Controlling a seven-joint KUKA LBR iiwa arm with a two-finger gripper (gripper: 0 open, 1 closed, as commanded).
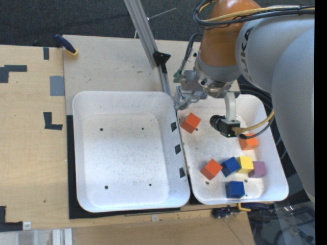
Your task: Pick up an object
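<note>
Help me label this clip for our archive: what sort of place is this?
Probably a robotics lab test bench: a grey and orange arm reaches over two white bins, one holding small coloured blocks, and tape marks dot the wooden bench.

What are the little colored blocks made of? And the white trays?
The colored blocks, like the orange one and the blue one, look like painted wood or hard plastic: flat, matte faces, sharp edges, no shine. The picture can't settle which. The white trays, left and right, look like thin molded plastic: smooth rounded rims, a slight sheen, and dark scuff specks on the floor.
</note>
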